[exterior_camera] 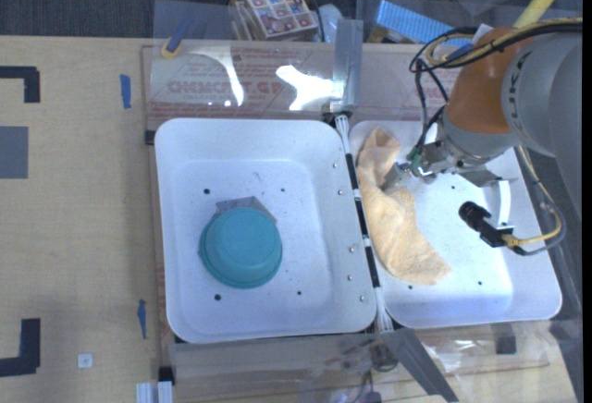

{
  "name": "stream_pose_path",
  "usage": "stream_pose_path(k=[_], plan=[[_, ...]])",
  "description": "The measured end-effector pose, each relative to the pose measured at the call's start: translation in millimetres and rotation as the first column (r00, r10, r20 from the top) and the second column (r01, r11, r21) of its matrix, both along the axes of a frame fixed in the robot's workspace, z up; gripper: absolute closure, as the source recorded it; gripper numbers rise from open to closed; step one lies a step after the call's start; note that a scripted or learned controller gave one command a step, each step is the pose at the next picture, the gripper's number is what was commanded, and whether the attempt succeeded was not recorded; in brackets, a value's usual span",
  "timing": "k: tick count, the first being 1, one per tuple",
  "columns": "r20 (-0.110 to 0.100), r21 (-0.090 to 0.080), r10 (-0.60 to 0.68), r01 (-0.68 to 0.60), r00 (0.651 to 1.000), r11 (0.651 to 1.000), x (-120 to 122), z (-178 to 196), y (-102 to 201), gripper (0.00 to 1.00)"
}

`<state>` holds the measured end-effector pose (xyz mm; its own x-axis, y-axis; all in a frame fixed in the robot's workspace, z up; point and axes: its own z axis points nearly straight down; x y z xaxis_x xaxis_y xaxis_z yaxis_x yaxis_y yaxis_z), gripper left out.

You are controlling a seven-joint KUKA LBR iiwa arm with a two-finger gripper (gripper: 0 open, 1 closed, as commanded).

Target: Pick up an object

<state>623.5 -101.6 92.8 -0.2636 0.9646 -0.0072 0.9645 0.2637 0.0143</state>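
Cloth [400, 224], tan and limp, lies in the right bin [527, 299], draped along that bin's left wall beside the divider, its long axis running from about 11 o'clock at the top end down to about 5 o'clock at the bottom. My gripper [407, 172] sits over the upper part of it, at the cloth's right edge, so the bulk of the fabric lies toward 6 to 7 o'clock from my tip and the short upper lobe toward 10 o'clock. Whether my jaws are open or closed I cannot tell; the wrist and cabling hide them, and I see no fabric plainly between them. My judgement: any grasp here would take the cloth across its narrow width, near one end, so most of its length would hang. A teal bowl [241, 247] sits upside down in the left bin [185, 152], well apart at about 8 o'clock, across the divider.
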Motion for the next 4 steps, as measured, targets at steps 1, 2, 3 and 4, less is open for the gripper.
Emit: stream_pose_path(k=[1, 2, 3, 4], plan=[[-0.002, 0.0, 0.004, -0.004, 1.0, 1.0, 3.5, -0.7, 0.3, 0.0], [-0.003, -0.001, 0.038, -0.038, 0.999, 0.999, 37.3, -1.1, 2.8, 0.0], [0.004, 0.0, 0.042, -0.042, 0.999, 0.999, 39.4, 11.4, 5.1, 1.0], [0.004, -0.001, 0.042, -0.042, 0.999, 0.999, 39.4, 11.3, 5.1, 0.0]])
